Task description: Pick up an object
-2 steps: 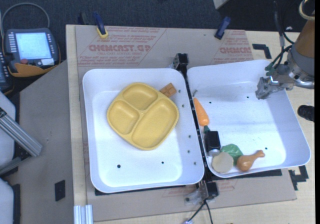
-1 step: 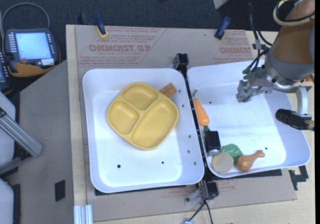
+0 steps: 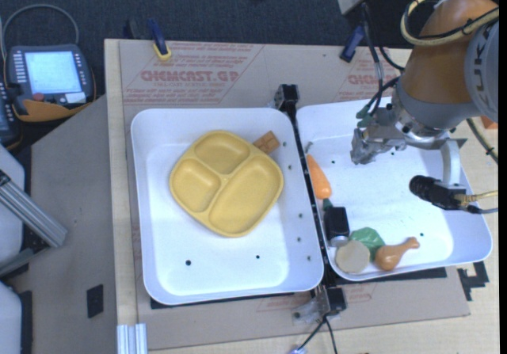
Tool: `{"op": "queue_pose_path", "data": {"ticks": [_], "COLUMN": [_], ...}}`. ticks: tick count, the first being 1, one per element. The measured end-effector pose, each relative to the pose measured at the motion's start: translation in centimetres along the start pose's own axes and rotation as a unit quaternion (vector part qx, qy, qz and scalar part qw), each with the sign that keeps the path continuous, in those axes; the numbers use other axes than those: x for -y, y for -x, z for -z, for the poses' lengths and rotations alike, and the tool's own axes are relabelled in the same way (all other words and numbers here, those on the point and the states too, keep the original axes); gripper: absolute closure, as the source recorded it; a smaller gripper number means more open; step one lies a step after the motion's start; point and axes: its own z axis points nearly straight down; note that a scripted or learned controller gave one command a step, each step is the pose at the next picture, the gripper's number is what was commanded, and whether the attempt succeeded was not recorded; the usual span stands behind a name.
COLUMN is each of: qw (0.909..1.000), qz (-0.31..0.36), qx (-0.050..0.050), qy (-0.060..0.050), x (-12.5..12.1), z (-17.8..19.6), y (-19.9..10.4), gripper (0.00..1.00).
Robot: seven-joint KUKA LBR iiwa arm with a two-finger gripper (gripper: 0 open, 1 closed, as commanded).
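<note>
My gripper (image 3: 366, 148) hangs over the upper middle of the right bin (image 3: 444, 245), above bare white floor. An orange carrot (image 3: 318, 177) lies to its lower left along the bin's left wall. Further toward the front sit a small black block (image 3: 337, 222), a green piece (image 3: 368, 237), a beige round piece (image 3: 352, 256) and a brown drumstick (image 3: 396, 252), all clustered in the front left corner. Nothing shows in the gripper's grasp.
The left bin (image 3: 158, 210) holds a yellow divided plate (image 3: 226, 182) with a small brown block (image 3: 267, 141) tucked at its upper right edge. A divider with black clamps runs between the bins. A teach pendant (image 3: 51, 79) rests off the bench at left.
</note>
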Motion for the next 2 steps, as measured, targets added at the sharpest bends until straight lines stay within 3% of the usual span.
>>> {"op": "queue_pose_path", "data": {"ticks": [2], "qw": [1.0000], "qz": [0.001], "qx": [0.001], "qy": [0.002], "x": [0.2], "z": [2.1], "y": [-10.2], "gripper": [1.00]}}
